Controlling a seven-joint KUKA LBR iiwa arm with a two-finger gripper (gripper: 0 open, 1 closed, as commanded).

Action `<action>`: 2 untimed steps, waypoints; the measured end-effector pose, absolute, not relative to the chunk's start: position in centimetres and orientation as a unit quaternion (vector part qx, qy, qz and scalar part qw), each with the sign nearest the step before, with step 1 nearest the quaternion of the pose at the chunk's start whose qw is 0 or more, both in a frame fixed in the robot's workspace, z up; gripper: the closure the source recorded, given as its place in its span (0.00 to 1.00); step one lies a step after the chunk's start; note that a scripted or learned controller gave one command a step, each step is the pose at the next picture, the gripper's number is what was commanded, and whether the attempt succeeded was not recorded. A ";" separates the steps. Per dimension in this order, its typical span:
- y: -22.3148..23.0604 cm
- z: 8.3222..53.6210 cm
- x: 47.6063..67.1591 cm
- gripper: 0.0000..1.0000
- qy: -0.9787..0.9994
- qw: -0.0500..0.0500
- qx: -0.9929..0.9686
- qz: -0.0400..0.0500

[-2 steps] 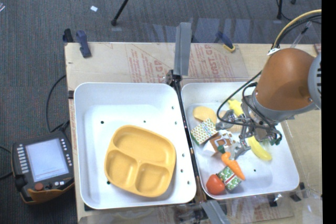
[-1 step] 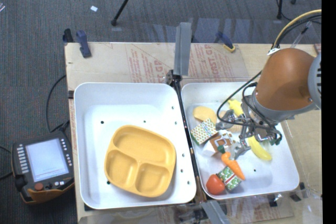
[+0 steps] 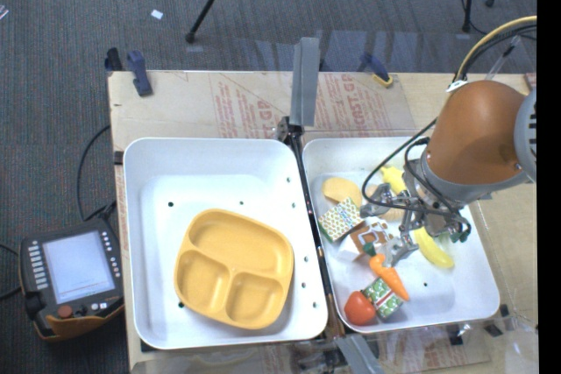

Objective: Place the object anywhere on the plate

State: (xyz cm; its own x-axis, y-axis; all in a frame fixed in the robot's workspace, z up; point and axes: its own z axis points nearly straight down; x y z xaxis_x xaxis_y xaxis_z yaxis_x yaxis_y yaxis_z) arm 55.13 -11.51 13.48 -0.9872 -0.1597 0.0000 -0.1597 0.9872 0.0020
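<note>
A yellow three-compartment plate lies in the left bin. The right bin holds a pile of toy food: a carrot, a red tomato, a green and red carton, a checkered green box, a small brown and white box, a yellow slice and a banana. My gripper hangs low over the middle of this pile, just above the carrot and beside the banana, under the orange wrist band.
Cardboard covers the bench behind the bins. A grey post stands at the back between the bins. A teach pendant sits on the floor at the left. Tripod legs cross the carpet at the top.
</note>
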 end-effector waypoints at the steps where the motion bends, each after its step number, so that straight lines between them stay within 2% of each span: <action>1: -11.5 13.5 55.1 0.00 -0.997 0.000 0.080 -0.001; 2: -11.5 13.5 55.1 0.00 -0.997 0.000 0.080 -0.001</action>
State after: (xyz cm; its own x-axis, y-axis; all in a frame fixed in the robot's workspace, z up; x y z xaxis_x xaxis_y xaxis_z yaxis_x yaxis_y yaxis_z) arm 55.13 -11.51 13.48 -0.9872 -0.1597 0.0000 -0.1597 0.9872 0.0020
